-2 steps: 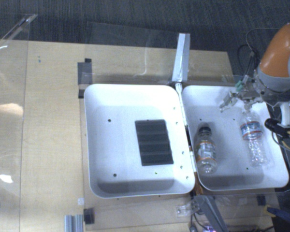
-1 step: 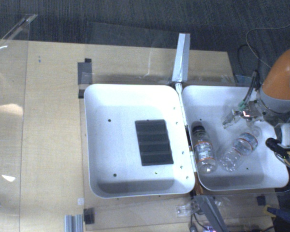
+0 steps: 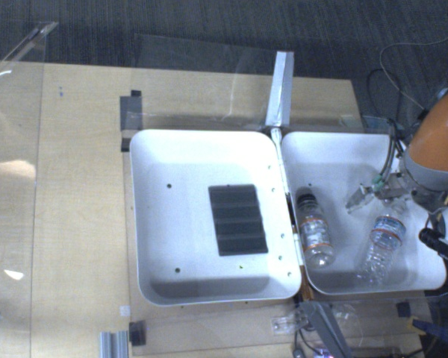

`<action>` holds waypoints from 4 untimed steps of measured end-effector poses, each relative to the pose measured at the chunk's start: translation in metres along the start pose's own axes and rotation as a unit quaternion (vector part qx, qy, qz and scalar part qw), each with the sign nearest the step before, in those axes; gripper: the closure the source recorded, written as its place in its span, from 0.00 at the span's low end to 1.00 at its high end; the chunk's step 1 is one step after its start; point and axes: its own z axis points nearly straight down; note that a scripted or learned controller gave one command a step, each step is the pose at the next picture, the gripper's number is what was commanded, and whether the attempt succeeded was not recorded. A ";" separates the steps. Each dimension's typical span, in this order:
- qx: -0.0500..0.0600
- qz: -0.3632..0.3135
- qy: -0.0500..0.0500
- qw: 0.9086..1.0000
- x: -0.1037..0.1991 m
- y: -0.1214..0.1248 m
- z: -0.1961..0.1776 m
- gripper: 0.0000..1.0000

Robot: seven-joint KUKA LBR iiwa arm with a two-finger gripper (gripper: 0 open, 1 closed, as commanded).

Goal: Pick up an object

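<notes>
Jaws (image 3: 369, 192) hang spread, holding nothing, above right bin (image 3: 336, 151), near two bottles (image 3: 313, 230).

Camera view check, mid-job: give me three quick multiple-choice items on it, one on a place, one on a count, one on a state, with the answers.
1. Where does the dark ridged block lie?
A. left bin
B. right bin
C. bench

2. How many clear plastic bottles are in the right bin?
A. one
B. two
C. four

3. How are the bottles resting?
A. upright
B. stacked
C. lying on their sides

Answers:
1 A, it sits mid-floor of the left bin.
2 B, the black-capped bottle and the second bottle.
3 C, both lie flat, apart from each other.
</notes>
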 end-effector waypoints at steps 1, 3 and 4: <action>0.000 -0.026 0.000 1.000 0.007 -0.052 -0.001 0.00; -0.006 -0.083 -0.003 0.997 0.011 -0.073 -0.014 1.00; -0.006 -0.083 -0.003 0.997 0.011 -0.073 -0.014 0.00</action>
